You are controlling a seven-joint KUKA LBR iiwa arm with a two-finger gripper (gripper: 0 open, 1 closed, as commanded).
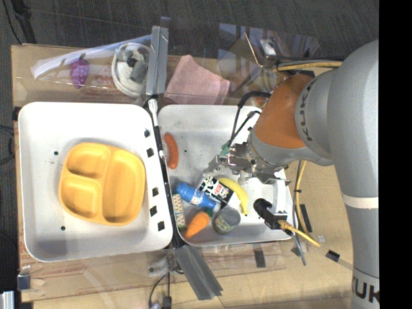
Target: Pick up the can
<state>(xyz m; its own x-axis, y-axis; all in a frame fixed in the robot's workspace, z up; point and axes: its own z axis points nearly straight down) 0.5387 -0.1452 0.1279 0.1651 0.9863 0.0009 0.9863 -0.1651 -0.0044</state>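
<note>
Overhead slanted view of the desk (322, 237) with two shallow white bins side by side. The left bin (38, 134) contains a yellow divided tray (102, 183), lying flat near its centre. The right bin (199, 118) contains a cluster of small items toward its near edge: the can (226, 220), grey and seen from its top end, touching the orange carrot (197, 225) on its left; a blue bottle (196, 196) lying on its side just above the carrot; a banana (234, 192) curving just above the can; and a black-and-white patterned item (211, 187) between bottle and banana. A sausage (171, 150) lies apart, close to the bin's left wall. The grey arm with its orange band (283, 118) reaches in from the right, and the pincer (235, 163) hangs over the right bin above the banana, apart from the can; whether it is spread or pressed together cannot be told. Behind the bins lie a pink cloth (196, 81) and a clear bag (90, 66).
</note>
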